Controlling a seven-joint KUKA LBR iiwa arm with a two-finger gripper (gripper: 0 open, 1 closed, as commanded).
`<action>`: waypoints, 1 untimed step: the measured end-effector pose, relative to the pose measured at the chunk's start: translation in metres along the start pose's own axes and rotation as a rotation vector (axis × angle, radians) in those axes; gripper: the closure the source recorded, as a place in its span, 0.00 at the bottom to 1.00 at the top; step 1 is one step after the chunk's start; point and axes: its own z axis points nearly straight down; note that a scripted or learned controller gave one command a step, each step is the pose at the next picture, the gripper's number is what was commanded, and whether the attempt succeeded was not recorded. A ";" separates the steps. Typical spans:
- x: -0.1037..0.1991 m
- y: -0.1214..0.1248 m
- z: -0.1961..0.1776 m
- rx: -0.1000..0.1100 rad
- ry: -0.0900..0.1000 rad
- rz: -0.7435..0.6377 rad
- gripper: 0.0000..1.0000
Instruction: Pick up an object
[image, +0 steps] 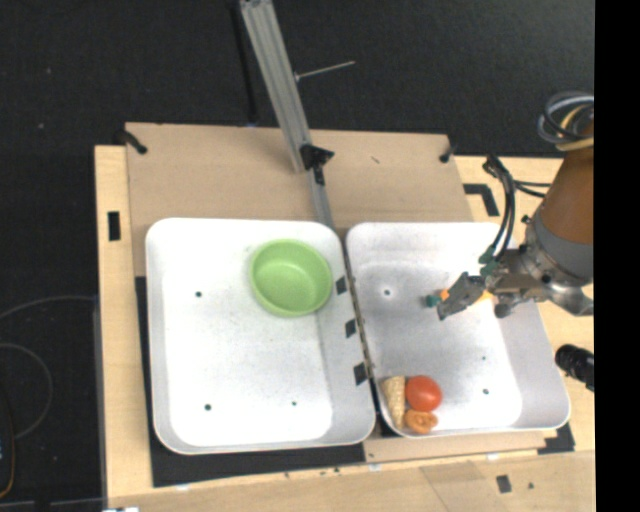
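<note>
- Lying nearest to where I'm standing is a little cluster in the front corner of the right shallow white plastic bin (520, 395): a round red tomato-like toy (424, 392), a pale tan bread-like piece (394, 396) and a small orange lump (421, 421), all touching.
- Sitting in the left shallow white plastic bin (200, 400), towards its back, is a round light green plastic bowl (291, 277).
- Reaching in from the right, the grey arm is holding its dark end effector (462, 297) over the right bin's middle, well apart from the cluster; whether it is apart or together, I cannot tell.
- Nothing is looking gripped yet, I'd judge.
- Crowding against the bin wall could be making a grasp slip, or nudging neighbours instead.
- Both bins are resting on the light wooden desk (250, 165).
</note>
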 end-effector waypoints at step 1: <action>0.000 0.000 0.000 0.000 0.000 0.002 0.00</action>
